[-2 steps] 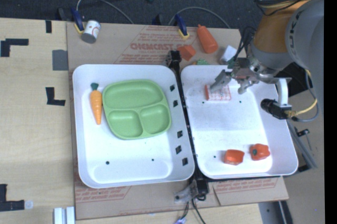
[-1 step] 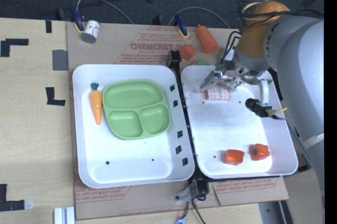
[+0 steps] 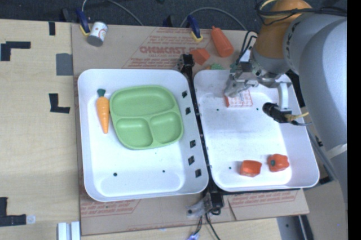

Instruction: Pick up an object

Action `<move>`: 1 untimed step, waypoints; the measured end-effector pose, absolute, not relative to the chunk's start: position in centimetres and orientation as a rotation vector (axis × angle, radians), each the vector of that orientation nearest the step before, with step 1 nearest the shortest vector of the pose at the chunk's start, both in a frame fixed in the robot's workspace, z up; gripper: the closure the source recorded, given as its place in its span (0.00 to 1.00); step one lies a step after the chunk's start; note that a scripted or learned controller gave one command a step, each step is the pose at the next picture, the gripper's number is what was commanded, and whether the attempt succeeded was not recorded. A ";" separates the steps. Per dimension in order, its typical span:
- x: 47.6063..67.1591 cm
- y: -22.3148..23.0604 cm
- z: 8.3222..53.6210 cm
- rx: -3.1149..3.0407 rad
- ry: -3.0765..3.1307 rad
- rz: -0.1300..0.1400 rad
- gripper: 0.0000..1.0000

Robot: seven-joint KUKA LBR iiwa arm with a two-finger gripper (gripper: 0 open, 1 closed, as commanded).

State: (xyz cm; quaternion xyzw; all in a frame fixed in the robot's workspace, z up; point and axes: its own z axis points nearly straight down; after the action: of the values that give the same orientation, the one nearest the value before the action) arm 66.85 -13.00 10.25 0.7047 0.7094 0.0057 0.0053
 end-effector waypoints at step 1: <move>66.9 -13.0 10.3 2.206 2.220 0.020 0.00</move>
State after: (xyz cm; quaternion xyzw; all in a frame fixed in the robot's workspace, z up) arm 66.91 -12.97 10.35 0.7048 0.7094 0.0064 0.0058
